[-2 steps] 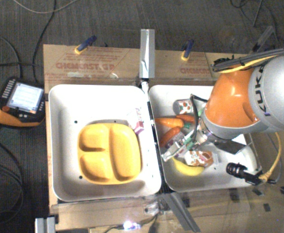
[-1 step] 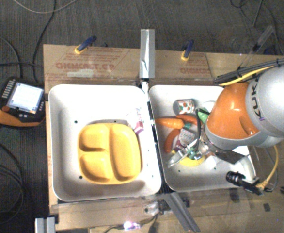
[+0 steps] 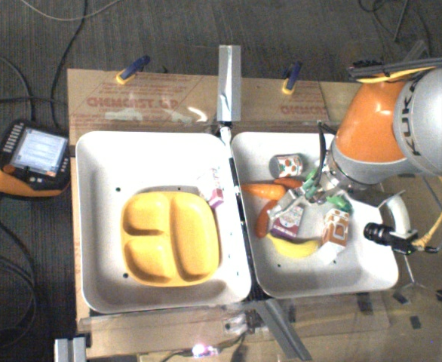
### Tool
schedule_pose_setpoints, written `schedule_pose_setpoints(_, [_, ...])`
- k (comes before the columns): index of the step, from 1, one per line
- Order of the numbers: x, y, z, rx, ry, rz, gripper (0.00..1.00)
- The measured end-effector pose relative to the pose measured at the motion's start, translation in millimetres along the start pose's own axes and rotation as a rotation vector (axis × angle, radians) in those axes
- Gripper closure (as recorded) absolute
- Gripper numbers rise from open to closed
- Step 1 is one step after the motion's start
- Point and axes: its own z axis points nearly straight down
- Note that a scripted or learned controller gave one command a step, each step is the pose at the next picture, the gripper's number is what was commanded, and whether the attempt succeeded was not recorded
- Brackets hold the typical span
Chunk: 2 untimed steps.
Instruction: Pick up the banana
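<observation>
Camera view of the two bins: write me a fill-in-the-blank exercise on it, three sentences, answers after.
1. The yellow three-compartment plastic tray lies in the ____ white bin.
2. The yellow curved banana lies in the ____ white bin.
3. The long carrot beside the banana is coloured ____.

Missing words: left; right; orange
</observation>
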Motion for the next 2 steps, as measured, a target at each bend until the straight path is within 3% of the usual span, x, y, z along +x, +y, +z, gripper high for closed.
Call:
schedule_pose_setpoints(1, [-4.1,-54.1,93.0,-0.013,-0.003,0.082,0.0])
schedule_pose_setpoints(2, [-3.5,-51.6,86.0,-0.015,0.0,0.08,1.0])
